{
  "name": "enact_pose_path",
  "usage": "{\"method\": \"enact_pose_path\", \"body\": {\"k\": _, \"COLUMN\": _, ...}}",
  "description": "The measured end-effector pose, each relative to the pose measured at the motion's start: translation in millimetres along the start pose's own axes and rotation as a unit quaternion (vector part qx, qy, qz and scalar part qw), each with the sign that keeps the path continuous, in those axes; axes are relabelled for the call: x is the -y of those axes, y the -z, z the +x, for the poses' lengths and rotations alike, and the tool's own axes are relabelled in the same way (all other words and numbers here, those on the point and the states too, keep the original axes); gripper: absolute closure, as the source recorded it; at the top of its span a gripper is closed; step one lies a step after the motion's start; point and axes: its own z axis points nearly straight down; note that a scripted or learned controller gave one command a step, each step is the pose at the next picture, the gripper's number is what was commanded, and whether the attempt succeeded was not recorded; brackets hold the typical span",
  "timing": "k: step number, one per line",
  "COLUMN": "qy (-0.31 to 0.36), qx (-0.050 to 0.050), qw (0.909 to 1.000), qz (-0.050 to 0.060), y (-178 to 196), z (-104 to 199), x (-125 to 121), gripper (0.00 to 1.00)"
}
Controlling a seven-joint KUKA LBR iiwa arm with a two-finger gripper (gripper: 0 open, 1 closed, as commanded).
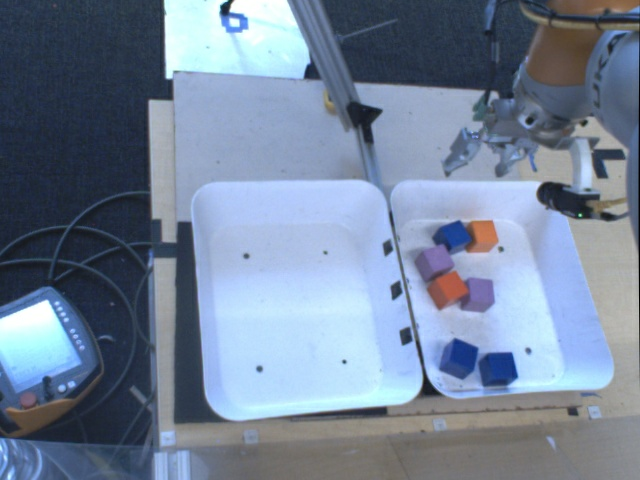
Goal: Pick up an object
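The right bin (575,298) holds several small blocks. A blue block (452,235) and an orange block (483,235) lie near its far wall. Below them sit a purple block (434,262), a second orange block (448,289) and another purple block (478,294). Two more blue blocks (459,357) (497,368) rest near the front wall. My gripper (484,158) hangs open above the bench just beyond the right bin's far rim, with nothing between its fingers.
The left bin (215,298) stands beside the right one. A grey metal pole (325,48) slants across the bench behind the bins. Cables and a teach pendant (40,363) lie on the floor at the left.
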Motion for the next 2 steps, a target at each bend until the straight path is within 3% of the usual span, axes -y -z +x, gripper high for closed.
{"method": "enact_pose_path", "body": {"k": 1, "qy": 0.0, "qx": 0.0, "qw": 1.0, "qz": 0.0, "y": 0, "z": 0, "x": 0, "gripper": 0.0}}
{"method": "enact_pose_path", "body": {"k": 2, "qy": 0.0, "qx": 0.0, "qw": 1.0, "qz": 0.002, "y": -52, "z": 9, "x": -5, "gripper": 0.0}}
